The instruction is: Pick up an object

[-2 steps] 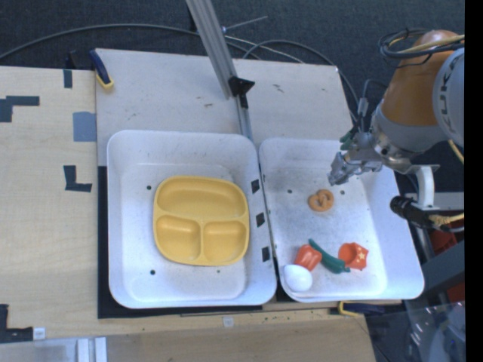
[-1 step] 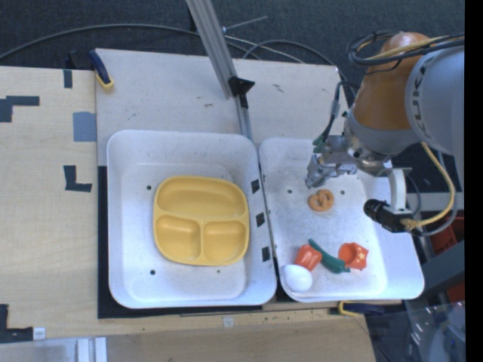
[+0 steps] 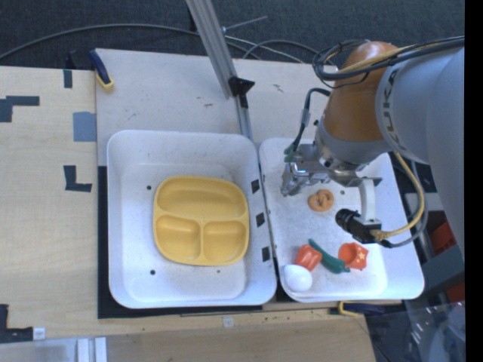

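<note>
Small brown pretzel [image 3: 321,200] — knotted, flat

A divided tray [image 3: 201,219] lies in the left bin [image 3: 124,202]. In the right bin [image 3: 396,277], a pretzel [image 3: 321,200] lies behind two peppers [image 3: 332,256], with an egg [image 3: 297,278] at the front edge.
</note>
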Controlling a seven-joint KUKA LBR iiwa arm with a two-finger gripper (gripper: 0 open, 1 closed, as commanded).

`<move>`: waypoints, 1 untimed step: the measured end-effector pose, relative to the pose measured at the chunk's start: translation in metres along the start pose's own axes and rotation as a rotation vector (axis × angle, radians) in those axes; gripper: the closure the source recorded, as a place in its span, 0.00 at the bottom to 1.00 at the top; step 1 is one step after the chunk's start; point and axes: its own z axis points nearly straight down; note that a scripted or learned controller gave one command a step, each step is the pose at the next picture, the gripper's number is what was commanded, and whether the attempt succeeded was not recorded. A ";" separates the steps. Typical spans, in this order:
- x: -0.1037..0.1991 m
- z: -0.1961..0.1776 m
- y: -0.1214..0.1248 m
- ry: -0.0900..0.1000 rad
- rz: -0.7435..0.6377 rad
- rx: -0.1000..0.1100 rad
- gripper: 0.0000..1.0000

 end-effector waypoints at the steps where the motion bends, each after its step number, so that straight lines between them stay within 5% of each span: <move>1: 0.053 -0.014 -0.012 0.001 -0.002 -0.002 1.00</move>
